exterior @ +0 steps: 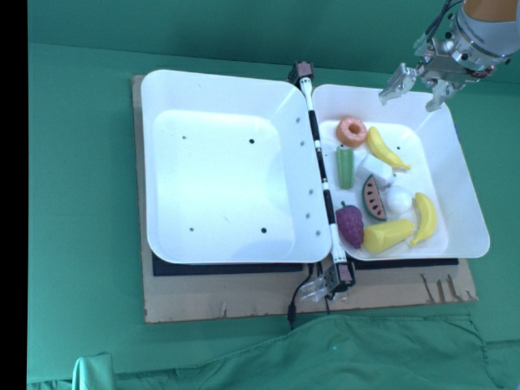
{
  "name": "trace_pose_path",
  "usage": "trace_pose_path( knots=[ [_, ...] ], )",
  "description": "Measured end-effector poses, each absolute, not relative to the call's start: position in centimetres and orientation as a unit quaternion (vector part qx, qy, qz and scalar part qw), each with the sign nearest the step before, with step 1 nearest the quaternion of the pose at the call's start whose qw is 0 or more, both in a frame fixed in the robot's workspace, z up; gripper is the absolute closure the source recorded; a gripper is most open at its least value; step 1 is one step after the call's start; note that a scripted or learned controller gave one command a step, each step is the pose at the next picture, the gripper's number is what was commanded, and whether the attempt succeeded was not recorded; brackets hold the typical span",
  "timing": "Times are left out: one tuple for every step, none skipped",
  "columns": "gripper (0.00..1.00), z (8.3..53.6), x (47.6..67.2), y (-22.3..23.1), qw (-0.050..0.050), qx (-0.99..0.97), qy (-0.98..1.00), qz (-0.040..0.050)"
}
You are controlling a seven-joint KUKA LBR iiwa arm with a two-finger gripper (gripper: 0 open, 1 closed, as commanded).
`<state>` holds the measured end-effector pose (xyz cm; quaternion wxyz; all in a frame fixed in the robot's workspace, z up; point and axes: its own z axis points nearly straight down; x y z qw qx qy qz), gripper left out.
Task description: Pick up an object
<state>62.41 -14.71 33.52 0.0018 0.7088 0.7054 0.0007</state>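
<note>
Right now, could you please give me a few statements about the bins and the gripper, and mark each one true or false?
1. All the toy food lies in the right bin. True.
2. The gripper holds a banana between its fingers. False: it is open, with nothing between its fingers, above the right bin's far edge.
3. The donut lies at the far end of the food pile, beside a banana. True.
4. The purple grapes sit in the left bin. False: they are in the right bin, near the divider.
5. There are two bananas. True: the second banana lies near the front.
</note>
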Motion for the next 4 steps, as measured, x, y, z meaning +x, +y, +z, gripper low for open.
trace_pose_path(
  knots=[
    [0.0,33.5,62.4,-14.7,0.002,0.709,0.705,0.0007],
    [0.0,27.4,62.6,-14.9,-0.001,0.709,0.705,-0.0017],
    [0.0,22.5,62.9,-16.1,0.0,0.709,0.705,-0.0013],
    [0.0,20.9,63.4,-16.2,0.01,0.708,0.706,0.0051]
  ],
)
